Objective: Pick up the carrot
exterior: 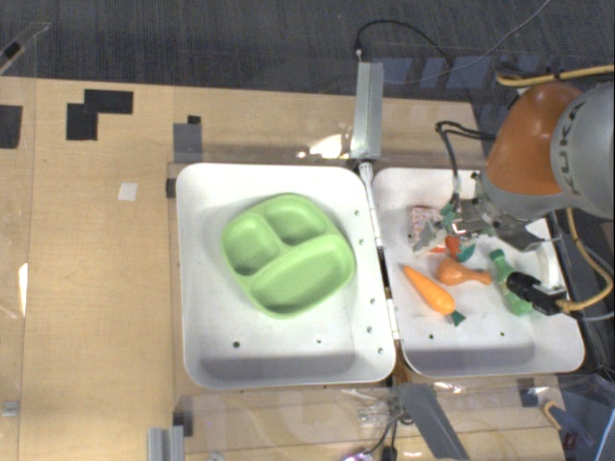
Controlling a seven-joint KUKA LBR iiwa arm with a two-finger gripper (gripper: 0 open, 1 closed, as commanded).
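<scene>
Nearest my camera is the front rim of the right bin (490, 358), and just behind it on the bin floor lies the carrot (430, 290), orange, slanting from upper left to lower right with its green stub at the lower right end. I see it lying free, apart from the bin walls, with a rounder orange piece (459, 275) just beside it to the right and a green piece (515, 296) further right. A small pale wrapped item (423, 223) sits toward the back of the same bin. The gripper (464, 227) hovers over the back half of that bin, behind the carrot and not touching it; from this slant I cannot tell how the tool is set, and I see nothing held in it. The grey arm (567, 157) with its orange band comes in from the right above the bin. The left bin (207, 344) holds a green divided plate (288, 254), which has no part in this job. As I judge it, the step in hand is the approach: I would bring the tool forward and left until it is centred over the carrot's thick middle, turn the wrist so it closes across the carrot's width rather than along its length, and descend straight. The risk I see is the round orange piece alongside; coming in from the carrot's left side should keep clear of it.
</scene>
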